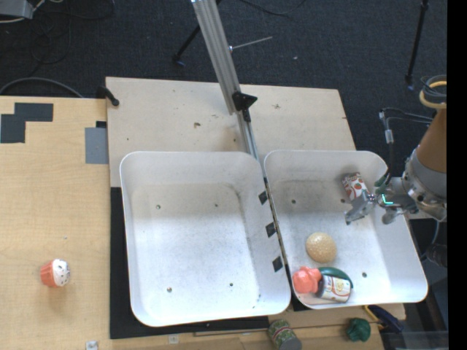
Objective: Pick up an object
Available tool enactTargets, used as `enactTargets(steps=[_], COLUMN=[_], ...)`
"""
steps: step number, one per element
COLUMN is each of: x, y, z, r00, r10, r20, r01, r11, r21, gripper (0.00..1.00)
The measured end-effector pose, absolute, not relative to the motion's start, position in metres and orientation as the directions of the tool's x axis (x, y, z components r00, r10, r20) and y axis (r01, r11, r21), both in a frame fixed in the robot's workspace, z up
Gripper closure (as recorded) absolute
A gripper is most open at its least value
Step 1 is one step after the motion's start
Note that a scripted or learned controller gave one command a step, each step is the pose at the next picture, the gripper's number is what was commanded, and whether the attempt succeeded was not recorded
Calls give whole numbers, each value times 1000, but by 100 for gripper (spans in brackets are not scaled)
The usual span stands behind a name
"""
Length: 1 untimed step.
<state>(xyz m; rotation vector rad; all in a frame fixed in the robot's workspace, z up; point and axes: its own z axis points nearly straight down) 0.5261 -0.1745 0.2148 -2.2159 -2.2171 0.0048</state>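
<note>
We're over the right bin (408, 283) now, our gripper (363, 208) reaching in from the right edge, low near the bin's upper right corner. Right beside it, just above and to the left, sits a small red-and-white patterned object (354, 186), and that looks like our nearest candidate. Whether our fingers are spread or closed, we can't tell from this angle; the metal parts blur together, and nothing visibly sits between them, so we won't call it a hold.

Lower in the same bin there's a tan round ball (320, 246), well apart from us, and down at the front rim a bottle with a red cap (323, 283) lying on its side. The left bin (146, 173) isn't in play.

What could go wrong? We seem offset from the patterned object rather than centred on it, so closing here may pinch air or nudge it against the bin wall. It's close to the corner too, which leaves little room for a finger on the far side. And the ball, if we go for it instead, would likely roll off a glancing touch
</note>
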Motion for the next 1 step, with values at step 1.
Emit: enactTargets(steps=[1], x=[527], y=[-175], z=[217], r00=[1], r10=[1000], r20=[1], r01=[1000], r11=[-1], r21=[-3], gripper=[0])
